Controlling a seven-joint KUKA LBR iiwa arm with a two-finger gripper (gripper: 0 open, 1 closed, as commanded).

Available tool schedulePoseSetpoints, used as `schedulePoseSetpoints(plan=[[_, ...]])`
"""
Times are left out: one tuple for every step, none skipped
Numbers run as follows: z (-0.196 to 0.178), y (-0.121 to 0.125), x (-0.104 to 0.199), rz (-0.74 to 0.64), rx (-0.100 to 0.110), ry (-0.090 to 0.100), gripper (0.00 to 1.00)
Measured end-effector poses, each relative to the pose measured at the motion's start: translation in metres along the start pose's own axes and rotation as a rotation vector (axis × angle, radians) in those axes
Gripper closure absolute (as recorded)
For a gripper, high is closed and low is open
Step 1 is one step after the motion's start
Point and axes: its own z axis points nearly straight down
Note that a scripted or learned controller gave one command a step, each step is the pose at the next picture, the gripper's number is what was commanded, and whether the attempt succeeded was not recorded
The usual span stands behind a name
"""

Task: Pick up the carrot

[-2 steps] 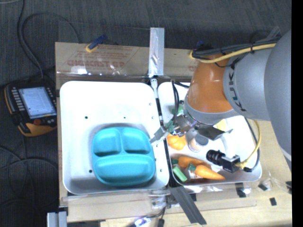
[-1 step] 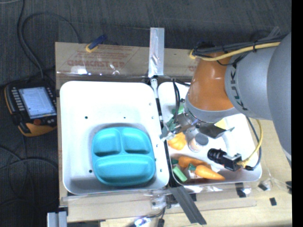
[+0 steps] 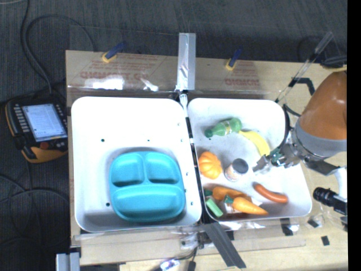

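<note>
Here, from the fixed overhead camera: two shallow white bins side by side, the left white bin (image 3: 90, 129) holding a turquoise plastic tray with three compartments (image 3: 148, 185), the right white bin (image 3: 282, 117) crowded with toy food. Near the front edge of that right bin, the orange tapered plastic carrot (image 3: 243, 204), lying flat with its long axis running roughly left to right, thick end toward the green leafy piece (image 3: 215, 206) at the bin's front-left corner, narrow tip pointing right. Just above and right of that tip, a reddish-orange plastic sausage (image 3: 271, 194), close by yet apart from the carrot. Farther back, a small orange plastic pumpkin (image 3: 209, 164), a small round can with a dark lid (image 3: 237, 167), a yellow plastic banana (image 3: 258, 142) and a green plastic bottle-shaped piece (image 3: 224, 127).

Reaching in from the right, the grey arm with its two-finger gripper (image 3: 269, 161), poised over the bin's right-middle area, beside the banana's lower end. Nothing visibly between the fingers; possibly parted, though too small and cluttered to call, so cannot tell. From the gripper, the carrot lies toward the front and a little left, with the sausage partly along that path. Probably calls for a grasp across the carrot's short width.
</note>
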Motion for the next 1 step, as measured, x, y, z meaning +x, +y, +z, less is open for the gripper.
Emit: schedulePoseSetpoints(plan=[[0.0908,0.0175,-0.0508,0.285,0.002,0.003,1.00]])
